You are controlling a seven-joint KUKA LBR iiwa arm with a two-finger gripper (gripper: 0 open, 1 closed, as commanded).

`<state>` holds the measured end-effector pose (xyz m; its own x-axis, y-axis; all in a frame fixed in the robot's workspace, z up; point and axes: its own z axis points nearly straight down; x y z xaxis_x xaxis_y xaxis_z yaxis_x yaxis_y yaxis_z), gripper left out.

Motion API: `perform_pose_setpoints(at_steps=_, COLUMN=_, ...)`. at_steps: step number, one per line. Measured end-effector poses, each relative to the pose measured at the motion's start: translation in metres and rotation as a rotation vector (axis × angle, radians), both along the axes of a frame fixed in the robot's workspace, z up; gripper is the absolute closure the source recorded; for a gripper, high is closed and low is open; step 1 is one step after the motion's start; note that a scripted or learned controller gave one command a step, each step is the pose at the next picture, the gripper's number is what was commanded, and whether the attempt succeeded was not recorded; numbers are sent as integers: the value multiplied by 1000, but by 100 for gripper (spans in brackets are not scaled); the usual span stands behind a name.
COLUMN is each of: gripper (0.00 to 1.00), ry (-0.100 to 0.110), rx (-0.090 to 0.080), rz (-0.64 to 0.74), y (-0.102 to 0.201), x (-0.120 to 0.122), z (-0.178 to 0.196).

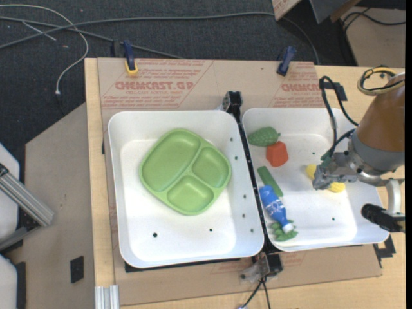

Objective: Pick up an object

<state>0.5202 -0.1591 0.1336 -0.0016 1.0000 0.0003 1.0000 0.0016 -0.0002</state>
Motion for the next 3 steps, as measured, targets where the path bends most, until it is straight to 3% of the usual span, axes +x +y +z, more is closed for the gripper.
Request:
perform_pose_setpoints(at_steps=2, gripper=100, ry=-1, rx=-1, rz=0, y=6, x=-5, z=86)
perform_pose_setpoints(at_steps=3, gripper=100, ry=6, rx=3, rz=5, y=61, x=4, z=77)
